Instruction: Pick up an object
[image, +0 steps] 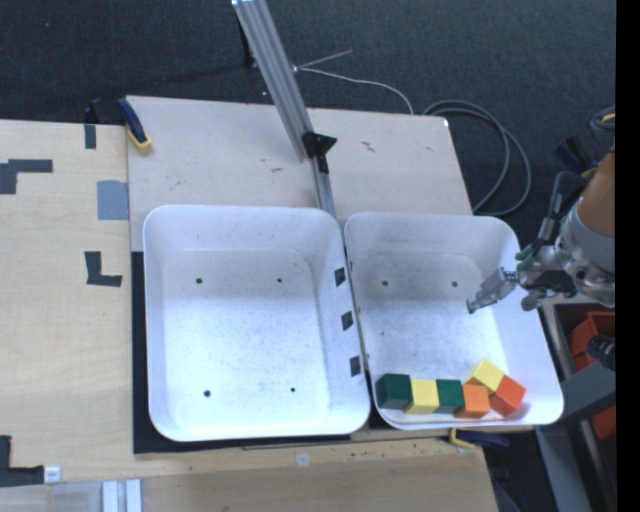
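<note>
Desk (250, 160): pale wood top carrying two shallow white bins side by side.
Left bin (160, 300): white, speckled floor with four small dark dots.
Right bin (450, 235): white, its blocks gathered along the near wall towards the right-hand corner.
Green block (395, 389): dark green, leftmost of the row, against the near wall.
Yellow block (424, 395): touching the green block on its right.
Second green block (449, 394): small, between the yellow block and the orange block.
Orange block (475, 400): next along, touching its neighbours.
Upper yellow block (488, 375): tilted, just behind the orange ones.
Red-orange block (508, 396): last in line, at the corner, tilted.
Hand (487, 292): above the right bin's far-right side, well apart from the blocks; nothing shows between the fingers, though whether they are apart or together I cannot tell, the view being blurred there.
Arm (590, 245): grey, entering from the right.
Metal rail (285, 85): slanted, ending between the bins.
</note>
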